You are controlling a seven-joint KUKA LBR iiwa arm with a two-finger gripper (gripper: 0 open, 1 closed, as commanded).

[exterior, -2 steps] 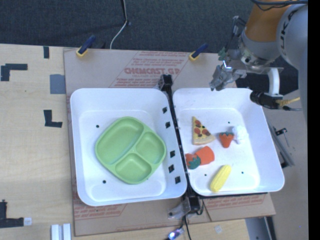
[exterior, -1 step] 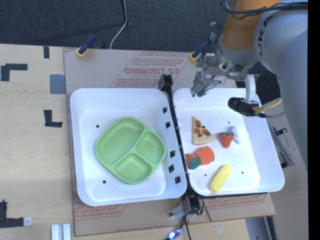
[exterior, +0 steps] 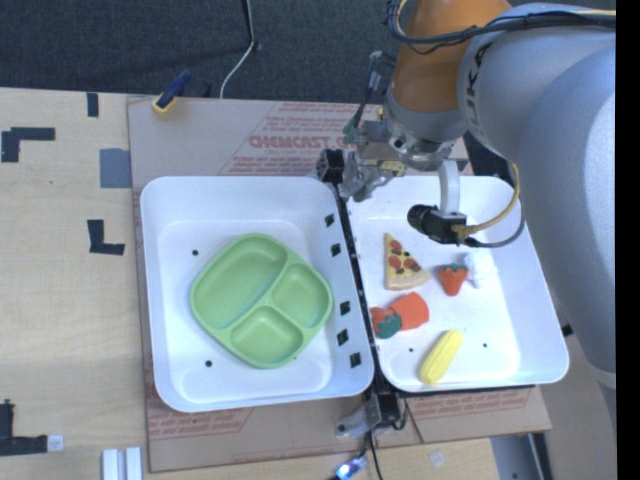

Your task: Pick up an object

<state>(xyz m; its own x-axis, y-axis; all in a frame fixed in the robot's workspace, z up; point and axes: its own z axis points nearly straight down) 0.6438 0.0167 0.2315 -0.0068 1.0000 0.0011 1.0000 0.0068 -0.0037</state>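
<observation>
I see the gripper (exterior: 362, 173) hanging over the far end of the divide between the bins, with nothing visibly held; whether it is open or closed, I cannot tell. The pizza (exterior: 402, 262), strawberry (exterior: 453, 279), tomato (exterior: 400, 314) and corn (exterior: 440, 355) lie in the right bin (exterior: 535, 298); the green tray (exterior: 262, 299) sits in the left bin (exterior: 165, 268).

Pretty even, bright overhead light is seen across the bench (exterior: 60, 268), nothing dim. The white bins (exterior: 170, 228) left of the hand (exterior: 352, 173) are nearly blown out, with mild glare. Only soft shadows are thrown, just below the hand. The arm (exterior: 545, 118) to its right is slightly soft. Fine detail is smeared by the low resolution.
</observation>
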